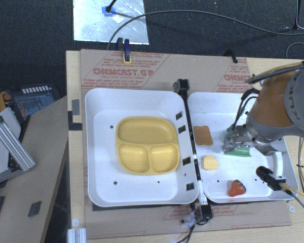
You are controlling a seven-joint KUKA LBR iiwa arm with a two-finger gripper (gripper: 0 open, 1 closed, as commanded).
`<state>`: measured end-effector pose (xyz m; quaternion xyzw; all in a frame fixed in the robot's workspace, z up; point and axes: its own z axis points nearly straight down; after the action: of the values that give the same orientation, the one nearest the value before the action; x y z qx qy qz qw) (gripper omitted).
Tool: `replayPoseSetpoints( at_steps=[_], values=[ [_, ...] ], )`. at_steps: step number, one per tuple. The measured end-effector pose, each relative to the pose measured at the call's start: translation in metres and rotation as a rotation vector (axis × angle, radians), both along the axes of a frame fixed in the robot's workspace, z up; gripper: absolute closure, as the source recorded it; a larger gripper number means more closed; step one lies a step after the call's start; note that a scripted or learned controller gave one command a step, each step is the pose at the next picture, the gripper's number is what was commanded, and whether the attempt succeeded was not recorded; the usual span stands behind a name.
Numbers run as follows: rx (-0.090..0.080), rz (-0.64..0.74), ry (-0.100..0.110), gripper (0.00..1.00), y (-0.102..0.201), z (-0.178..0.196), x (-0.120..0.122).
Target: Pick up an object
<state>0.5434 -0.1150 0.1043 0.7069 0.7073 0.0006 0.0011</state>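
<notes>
My gripper [234, 142] is low in the right bin [220, 101], near its middle. A flat green object [241, 152] lies right beneath it and sticks out to the right; whether it is held is hidden by the gripper body. Left of the gripper lies a brown square piece [202, 134]. A small pale yellow round piece [210, 162] sits in front of that. A red object [237, 188] rests near the bin's front edge.
The left bin [99, 135] holds a yellow divided plate [146, 144] in its middle. A black divider rail [188, 135] runs between the two bins. The arm [281, 108] comes in over the right bin's right side.
</notes>
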Motion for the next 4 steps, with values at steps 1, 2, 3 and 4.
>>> replayPoseSetpoints(
  at_steps=[1, 2, 3, 4],
  values=[
    [-0.001, 0.004, -0.004, 1.00, -0.003, 0.049, 0.011],
    [-0.002, 0.003, -0.005, 1.00, -0.014, 0.103, 0.013],
    [-0.001, 0.005, -0.005, 1.00, -0.014, 0.155, 0.014],
    [0.003, 0.010, 0.000, 1.00, 0.048, 0.153, 0.024]
  ],
)
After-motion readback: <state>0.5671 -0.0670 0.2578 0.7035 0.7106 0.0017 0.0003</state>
